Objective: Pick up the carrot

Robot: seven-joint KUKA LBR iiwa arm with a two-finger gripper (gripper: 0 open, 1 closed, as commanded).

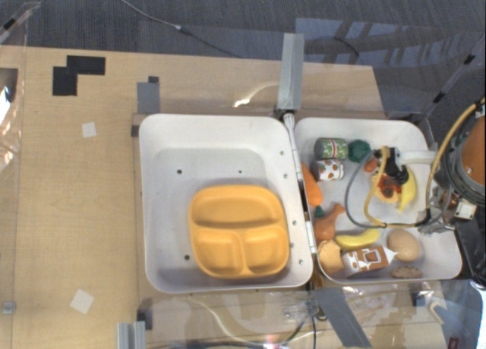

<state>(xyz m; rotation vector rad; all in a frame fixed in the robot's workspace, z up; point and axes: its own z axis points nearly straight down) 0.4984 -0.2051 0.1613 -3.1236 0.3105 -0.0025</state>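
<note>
I see the carrot (310,186) lying along the left wall of the right bin (425,139), close to the divider. The arm (465,180) sits at the bin's right edge; I cannot tell the tool's state. I'd approach from above, aligned across the carrot, minding the wall and the drumstick (328,221) just below.

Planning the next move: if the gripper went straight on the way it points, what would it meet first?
The gripper seems to point down, so probably the right bin at its rim or floor, near the egg, not the carrot. Depth is unclear.
</note>
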